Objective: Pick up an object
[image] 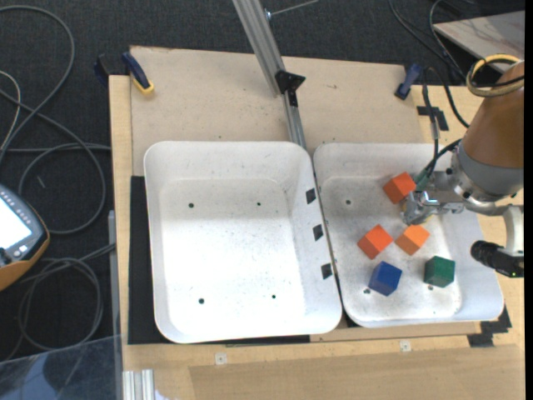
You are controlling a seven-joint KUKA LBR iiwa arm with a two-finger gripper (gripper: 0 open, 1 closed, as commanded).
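Blocks lie scattered in the right bin [350, 302]: an orange block [399, 187] at the gripper's eleven o'clock, another orange block [376, 241] at its seven, a paler orange block [412, 239] just below it at six, a blue block [385, 278] and a green block [439, 271] lower down. The left bin [166, 223] sits alongside. The gripper [415, 209] hangs between the upper and paler orange blocks, seemingly touching neither; whether it is parted or closed I cannot tell.
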